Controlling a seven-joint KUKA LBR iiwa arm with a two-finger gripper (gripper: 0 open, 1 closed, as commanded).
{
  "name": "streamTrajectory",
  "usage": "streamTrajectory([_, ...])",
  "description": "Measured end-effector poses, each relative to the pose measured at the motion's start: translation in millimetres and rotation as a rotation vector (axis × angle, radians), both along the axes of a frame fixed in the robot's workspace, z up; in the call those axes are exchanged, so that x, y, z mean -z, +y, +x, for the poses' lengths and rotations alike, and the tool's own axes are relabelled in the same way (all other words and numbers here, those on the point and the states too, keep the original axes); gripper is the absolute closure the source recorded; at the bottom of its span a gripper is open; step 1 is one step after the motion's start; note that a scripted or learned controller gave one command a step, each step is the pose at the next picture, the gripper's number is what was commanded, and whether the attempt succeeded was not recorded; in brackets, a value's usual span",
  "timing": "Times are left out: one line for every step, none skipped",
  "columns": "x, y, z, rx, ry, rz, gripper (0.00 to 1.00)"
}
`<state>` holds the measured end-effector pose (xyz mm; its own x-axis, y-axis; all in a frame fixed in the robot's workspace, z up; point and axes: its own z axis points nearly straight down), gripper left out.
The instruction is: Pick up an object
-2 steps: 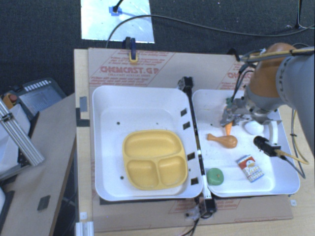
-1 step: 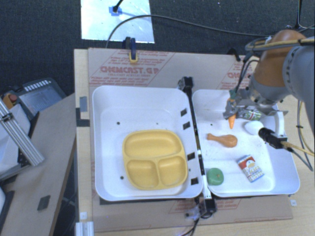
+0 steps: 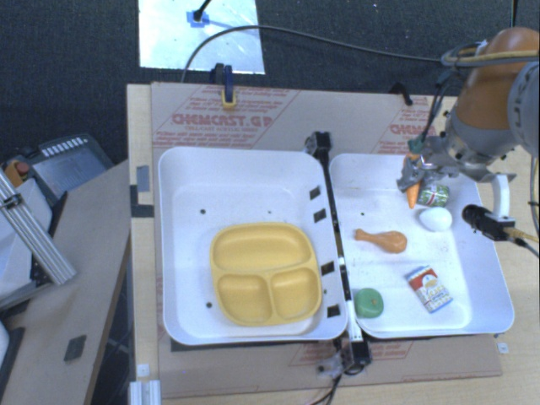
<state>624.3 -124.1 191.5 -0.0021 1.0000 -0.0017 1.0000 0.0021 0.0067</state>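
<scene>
**Gripper low over the right bin's far corner**

Dark carpet-like flooring is seen behind a bench covered with printed cardboard, on which two shallow white plastic bins sit side by side. The left bin (image 3: 181,184) holds a smooth yellow tray (image 3: 264,272) with three rounded compartments. In the right bin (image 3: 481,306) are scattered a tan drumstick-shaped toy (image 3: 382,240), whose long axis runs left to right with the thin end pointing left; a white egg-shaped item (image 3: 436,219); a green rounded item (image 3: 368,302); a small red and white box (image 3: 429,288); and a small can with a green label (image 3: 434,196). An orange carrot-like piece (image 3: 412,194) is seen standing roughly upright, directly beneath the gripper (image 3: 416,174) and touching or just under it. Whether the jaws are apart or together cannot be told. The can lies just right of the gripper.
</scene>
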Motion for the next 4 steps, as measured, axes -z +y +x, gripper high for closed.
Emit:
streamTrajectory([-56,8,-4,-0.003,-0.001,0.000,1.00])
streamTrajectory([-62,61,-11,-0.008,0.005,0.003,1.00])
streamTrajectory([-49,117,-20,-0.008,0.006,0.004,1.00])
streamTrajectory([-51,177,-14,-0.008,0.004,0.003,1.00])
